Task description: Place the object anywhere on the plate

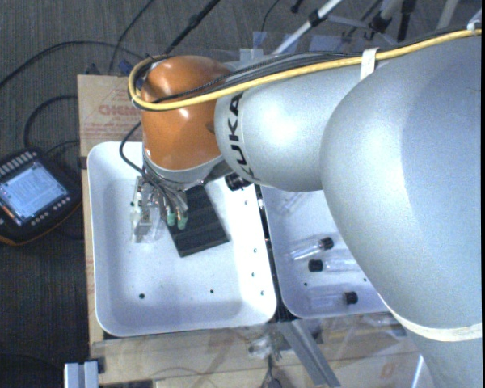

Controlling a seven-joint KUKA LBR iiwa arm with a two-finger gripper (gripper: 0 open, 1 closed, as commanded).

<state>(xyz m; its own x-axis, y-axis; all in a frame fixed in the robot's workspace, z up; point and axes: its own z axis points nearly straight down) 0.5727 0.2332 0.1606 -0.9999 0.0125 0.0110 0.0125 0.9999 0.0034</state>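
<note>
While the arm reaches over the left bin (113, 297), its gripper (155, 208) hangs beside a dark ribbed plate (202, 229). A clear object (144, 217) seems held there, though uncertainly. Best move right over the plate before releasing.

We see the gripper (158, 208) over the left bin (113, 297), just left of a flat plate (200, 231) lying in it; several vials (323, 257) lie in the right bin (295, 297); a pendant (26, 192) sits left of the bench.
</note>
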